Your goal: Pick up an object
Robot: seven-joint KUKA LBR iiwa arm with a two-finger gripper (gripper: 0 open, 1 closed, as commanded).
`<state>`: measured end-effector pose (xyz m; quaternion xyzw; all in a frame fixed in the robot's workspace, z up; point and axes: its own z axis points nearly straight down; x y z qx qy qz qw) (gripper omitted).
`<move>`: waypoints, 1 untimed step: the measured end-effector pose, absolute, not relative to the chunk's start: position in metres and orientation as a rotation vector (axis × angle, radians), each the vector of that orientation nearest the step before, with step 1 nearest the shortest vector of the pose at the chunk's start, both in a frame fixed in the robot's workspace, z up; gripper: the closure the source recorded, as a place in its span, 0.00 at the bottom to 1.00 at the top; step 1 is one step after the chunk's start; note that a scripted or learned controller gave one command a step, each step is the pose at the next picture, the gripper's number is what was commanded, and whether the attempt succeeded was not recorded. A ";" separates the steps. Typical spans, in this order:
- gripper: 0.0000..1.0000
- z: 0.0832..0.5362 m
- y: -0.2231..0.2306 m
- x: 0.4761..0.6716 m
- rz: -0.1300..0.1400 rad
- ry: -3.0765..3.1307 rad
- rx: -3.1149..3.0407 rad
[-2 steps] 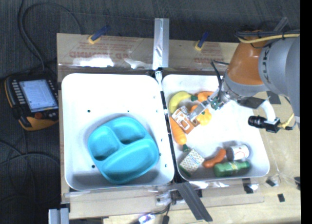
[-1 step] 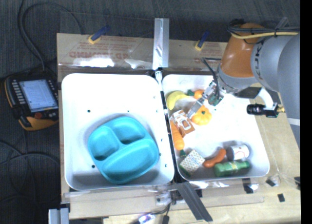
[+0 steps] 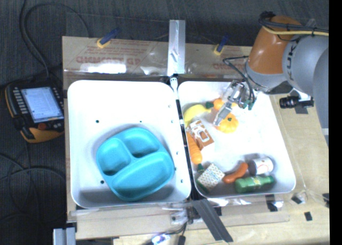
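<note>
Camera view, nearest edge first: at 6 o'clock in the right bin lie a green object, an orange carrot-shaped toy leaning on it, and a small checked packet at about 7 o'clock. A pale round-ended item rests just beyond the green one. Along the bin's 9 o'clock wall stands a slim orange piece, with a brown-and-white carton tilted beside it.

At 8 o'clock of the scene, the left bin carries a blue divided plate, tipped toward its near right corner.

Farther back in the right bin, at about 11 o'clock, a yellow lemon-like toy sits beside a small orange item. A yellow duck-like toy lies near the middle, just under the gripper. The gripper comes down from 2 o'clock, its tips at the duck's upper edge; whether they are apart or together cannot be told. Nothing shows between them.

Beyond the bins, at 9 o'clock, a handheld control pendant lies on the dark floor.
</note>
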<state>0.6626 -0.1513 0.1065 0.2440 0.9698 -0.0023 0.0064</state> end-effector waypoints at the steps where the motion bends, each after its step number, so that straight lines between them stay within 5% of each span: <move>1: 0.00 0.145 -0.181 0.641 -0.004 3.049 0.740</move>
